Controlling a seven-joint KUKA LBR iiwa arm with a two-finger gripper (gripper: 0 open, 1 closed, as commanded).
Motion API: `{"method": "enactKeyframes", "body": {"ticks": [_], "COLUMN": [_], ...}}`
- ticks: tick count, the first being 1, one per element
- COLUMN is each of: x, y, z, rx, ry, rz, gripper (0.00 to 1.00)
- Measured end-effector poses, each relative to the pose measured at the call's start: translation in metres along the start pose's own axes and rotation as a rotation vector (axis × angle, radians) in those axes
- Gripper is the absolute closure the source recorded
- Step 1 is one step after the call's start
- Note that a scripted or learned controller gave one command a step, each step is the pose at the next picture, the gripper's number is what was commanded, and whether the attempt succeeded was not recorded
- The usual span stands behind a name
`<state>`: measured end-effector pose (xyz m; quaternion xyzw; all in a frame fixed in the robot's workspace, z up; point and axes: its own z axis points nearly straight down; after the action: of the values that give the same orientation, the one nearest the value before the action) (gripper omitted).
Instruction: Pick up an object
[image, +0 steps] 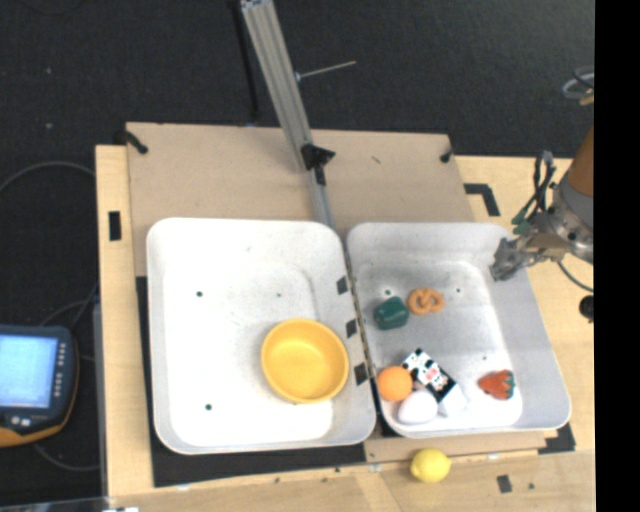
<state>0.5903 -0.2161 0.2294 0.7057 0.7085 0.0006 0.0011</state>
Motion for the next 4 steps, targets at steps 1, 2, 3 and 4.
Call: {"method": "enactKeyframes", "body": {"ticks": [1,2,3,4], "x": [0.005,0.052,0.102,0.160], "y": [-0.006,0.004,-0.001,0.013], "z": [-0.056,-0.060,-0.050,-0.041], "rx": [0.000,0.001,0.001,0.003], "ry": [-0.001,0.000,-0.001,0.000], "rz": [-0.001,0.001,-0.001,-0.002], "gripper": [1.00,1.00,1.00,1.00]}}
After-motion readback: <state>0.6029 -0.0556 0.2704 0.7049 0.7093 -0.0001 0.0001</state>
